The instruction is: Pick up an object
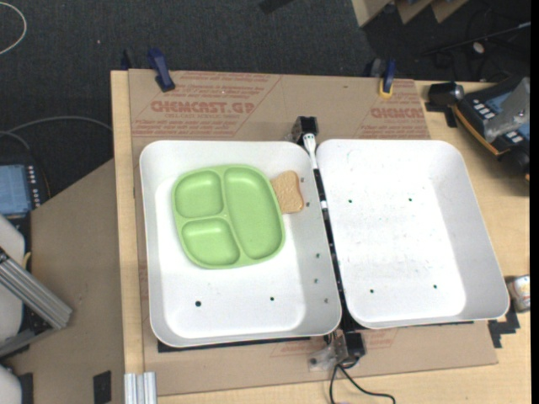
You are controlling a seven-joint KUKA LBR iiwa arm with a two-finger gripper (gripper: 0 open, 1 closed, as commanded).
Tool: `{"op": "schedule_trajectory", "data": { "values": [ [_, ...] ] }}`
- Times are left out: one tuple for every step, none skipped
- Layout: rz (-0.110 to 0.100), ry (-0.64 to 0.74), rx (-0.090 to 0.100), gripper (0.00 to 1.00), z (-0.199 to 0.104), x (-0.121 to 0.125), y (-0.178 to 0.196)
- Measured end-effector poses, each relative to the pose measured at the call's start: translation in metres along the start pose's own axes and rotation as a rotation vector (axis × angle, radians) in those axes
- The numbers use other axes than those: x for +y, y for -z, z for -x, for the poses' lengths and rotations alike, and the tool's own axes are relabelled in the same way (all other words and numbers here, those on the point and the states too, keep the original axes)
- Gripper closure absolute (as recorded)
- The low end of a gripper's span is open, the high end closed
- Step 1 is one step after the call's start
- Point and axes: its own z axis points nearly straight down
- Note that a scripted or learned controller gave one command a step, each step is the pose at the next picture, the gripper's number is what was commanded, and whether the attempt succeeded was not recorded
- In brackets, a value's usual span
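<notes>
The green plate [227, 217] lies in the left bin [168, 301], far from the arm's side. A tan cracker [289, 192] touches its right edge. I cannot tell the end effector's state.

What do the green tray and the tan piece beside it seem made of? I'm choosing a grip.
Green tray: likely moulded plastic, smooth with a soft sheen, three compartments. Tan piece: matte and speckled, perhaps foam or toy bread; too small to be sure.

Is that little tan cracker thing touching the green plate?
Touching. The camera view shows the cracker lying in the left bin with its left edge against the plate's right rim, seemingly overlapping it slightly, no white gap between them.
</notes>
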Motion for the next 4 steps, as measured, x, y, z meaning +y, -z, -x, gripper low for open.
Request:
{"op": "schedule_trajectory", "data": {
  "values": [
    [0.004,0.001,-0.003,1.00,0.000,0.002,0.010],
    [-0.012,0.003,0.001,1.00,-0.036,0.001,-0.098],
    [0.012,-0.007,-0.006,1.00,0.029,0.002,-0.017],
    [-0.012,0.000,0.001,1.00,0.002,0.001,-0.136]
  ]
}}
